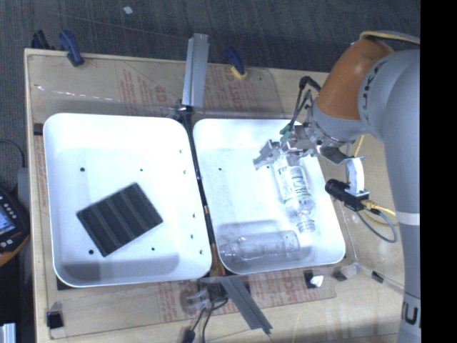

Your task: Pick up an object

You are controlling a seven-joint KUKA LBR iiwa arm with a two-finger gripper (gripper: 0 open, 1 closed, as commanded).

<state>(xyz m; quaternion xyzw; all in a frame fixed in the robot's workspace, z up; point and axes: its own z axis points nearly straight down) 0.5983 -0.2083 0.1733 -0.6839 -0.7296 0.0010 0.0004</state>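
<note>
The bottle (295,188) lay just under the claw (275,152), pointing away; I couldn't tell its grip.

The single camera was fixed above the table (43,77) and looked down at a slant, far enough off to take in both white bins whole. The left bin (64,138) sat toward the frame's left, the right bin (214,138) just beside it near centre. Beyond the table's far edge, dark floor (214,9) filled the top.
</note>
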